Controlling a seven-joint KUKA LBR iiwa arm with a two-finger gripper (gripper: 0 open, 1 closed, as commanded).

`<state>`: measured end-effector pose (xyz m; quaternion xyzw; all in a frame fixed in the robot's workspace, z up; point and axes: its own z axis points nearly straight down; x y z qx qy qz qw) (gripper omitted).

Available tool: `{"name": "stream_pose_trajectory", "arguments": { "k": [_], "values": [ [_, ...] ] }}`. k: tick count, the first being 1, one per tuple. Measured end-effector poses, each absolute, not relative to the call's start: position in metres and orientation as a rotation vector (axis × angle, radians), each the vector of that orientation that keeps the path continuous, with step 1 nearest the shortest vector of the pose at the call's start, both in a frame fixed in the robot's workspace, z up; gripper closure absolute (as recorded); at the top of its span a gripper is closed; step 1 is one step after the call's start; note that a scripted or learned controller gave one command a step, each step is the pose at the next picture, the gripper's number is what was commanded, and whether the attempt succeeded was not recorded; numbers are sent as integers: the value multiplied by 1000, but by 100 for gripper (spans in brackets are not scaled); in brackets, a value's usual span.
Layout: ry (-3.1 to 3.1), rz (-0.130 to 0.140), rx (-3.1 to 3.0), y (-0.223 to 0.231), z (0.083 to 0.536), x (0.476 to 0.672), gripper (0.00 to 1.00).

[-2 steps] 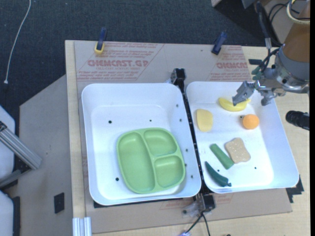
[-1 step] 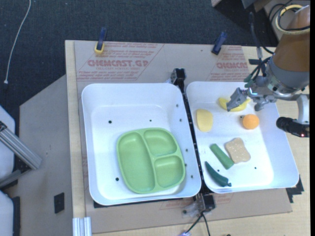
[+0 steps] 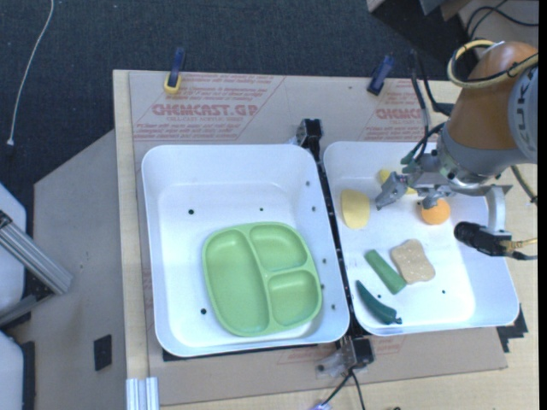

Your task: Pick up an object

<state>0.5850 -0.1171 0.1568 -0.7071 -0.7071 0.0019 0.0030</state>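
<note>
My gripper [image 3: 408, 188] hangs over the far part of the right bin [image 3: 487, 310], my grey wrist with its orange band reaching in from the bin's right edge and bending down over the far right corner. Whether my jaws are released or clenched I cannot tell.

Just beside my fingers, toward the right edge, sits a small orange ball [image 3: 435, 213], partly under my wrist. A yellow piece [image 3: 355, 208] lies close to the bin's left edge, and a smaller yellow bit [image 3: 386, 178] shows at the far side, touching my gripper or just behind it.

Nearer the front edge lies a tan bread-like slice [image 3: 414, 261], its long axis running from far left to near right. Left of it a green stick [image 3: 385, 272] slants the same way, and a darker teal pod [image 3: 376, 304] lies toward the front left corner on a like slant.

The left bin [image 3: 171, 195] holds a green divided plate [image 3: 261, 276] near its front edge.
</note>
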Motion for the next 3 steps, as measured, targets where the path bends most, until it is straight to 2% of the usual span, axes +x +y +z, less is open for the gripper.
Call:
{"name": "stream_pose_trajectory", "arguments": {
  "k": [1, 2, 3],
  "values": [
    [-2215, 7, -2218, -120, 93, 580, 0],
    [-2220, 0, -2223, -120, 108, 583, 100],
    [-2227, -6, -2225, -117, 172, 581, 100]
  ]
}}
